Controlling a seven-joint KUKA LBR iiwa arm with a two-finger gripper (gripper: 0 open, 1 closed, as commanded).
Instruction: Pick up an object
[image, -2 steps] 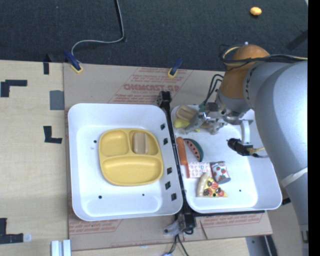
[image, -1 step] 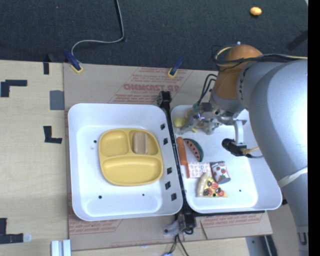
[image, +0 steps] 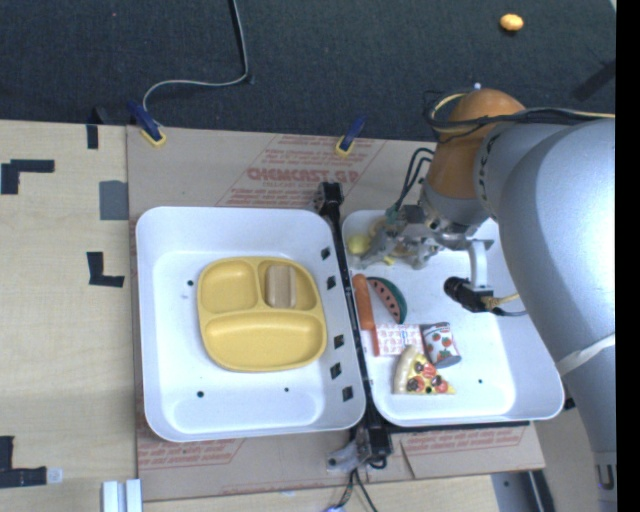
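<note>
My gripper (image: 398, 242) is low in the far left corner of the right bin (image: 524, 398), under the orange-banded wrist. A pale yellow toy (image: 364, 241) lies right beside it on the left; whether they touch is unclear. Further toys lie nearer the front of this bin: a watermelon slice (image: 389, 295), an orange stick-shaped piece (image: 362, 303), a red-and-white checkered piece (image: 393, 338), a small printed packet (image: 440, 343) and a pizza slice (image: 419, 373).
The left bin (image: 152, 300) holds a yellow divided plate (image: 262, 335) with a tan piece (image: 281, 287) in its far right compartment. The grey arm covers the right bin's far right side. A black divider (image: 341, 300) runs between the bins.
</note>
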